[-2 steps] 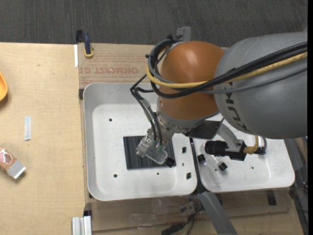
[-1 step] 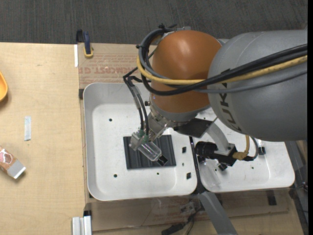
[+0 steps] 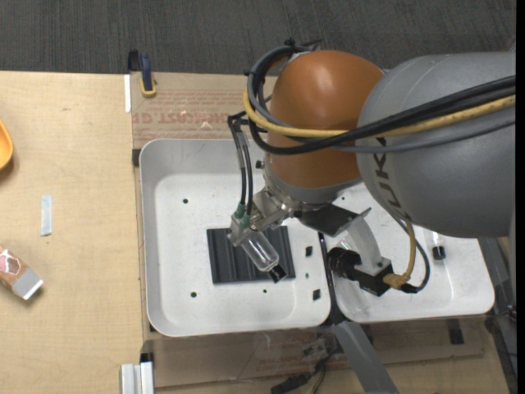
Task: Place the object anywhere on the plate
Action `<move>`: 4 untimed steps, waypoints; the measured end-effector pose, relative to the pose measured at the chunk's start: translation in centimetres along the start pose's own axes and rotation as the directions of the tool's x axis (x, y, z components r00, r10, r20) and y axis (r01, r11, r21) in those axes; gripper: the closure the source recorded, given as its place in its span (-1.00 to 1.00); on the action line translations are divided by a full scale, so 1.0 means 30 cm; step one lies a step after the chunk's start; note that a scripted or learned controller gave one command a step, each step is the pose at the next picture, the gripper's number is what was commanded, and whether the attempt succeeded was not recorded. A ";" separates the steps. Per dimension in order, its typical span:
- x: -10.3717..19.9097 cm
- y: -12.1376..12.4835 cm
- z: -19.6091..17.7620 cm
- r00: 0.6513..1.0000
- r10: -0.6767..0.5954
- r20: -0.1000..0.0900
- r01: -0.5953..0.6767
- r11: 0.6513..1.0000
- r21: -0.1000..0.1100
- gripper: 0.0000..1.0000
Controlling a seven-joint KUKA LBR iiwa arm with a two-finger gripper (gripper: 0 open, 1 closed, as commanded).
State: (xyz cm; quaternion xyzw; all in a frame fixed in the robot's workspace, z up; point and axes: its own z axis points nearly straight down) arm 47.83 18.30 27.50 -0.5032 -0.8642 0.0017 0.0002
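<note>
A black ribbed rectangular plate (image 3: 234, 261) lies flat in the middle of the left white bin (image 3: 164, 220). My gripper (image 3: 259, 251), a clear plastic piece below the wrist, hangs over the plate's right half, low and close to it. A small dark piece (image 3: 280, 273) shows just under the gripper's tip at the plate's right edge; what it is I cannot make out. The orange band (image 3: 324, 113) and grey arm body hide the back right of this bin.
The right bin (image 3: 426, 298) sits under the arm, with a small black item (image 3: 439, 253) in it. On the wooden bench to the left lie an orange object (image 3: 4, 148), a white strip (image 3: 46, 216) and a wrapped packet (image 3: 18, 274). A blue clamp (image 3: 145, 71) stands behind.
</note>
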 end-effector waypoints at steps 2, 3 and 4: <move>-0.104 -0.059 -0.074 0.997 -0.078 0.001 0.078 0.997 -0.002 1.00; -0.104 -0.059 -0.029 0.908 -0.419 0.000 0.419 0.908 -0.001 1.00; -0.039 -0.022 -0.160 0.927 -0.375 0.001 0.375 0.927 -0.002 1.00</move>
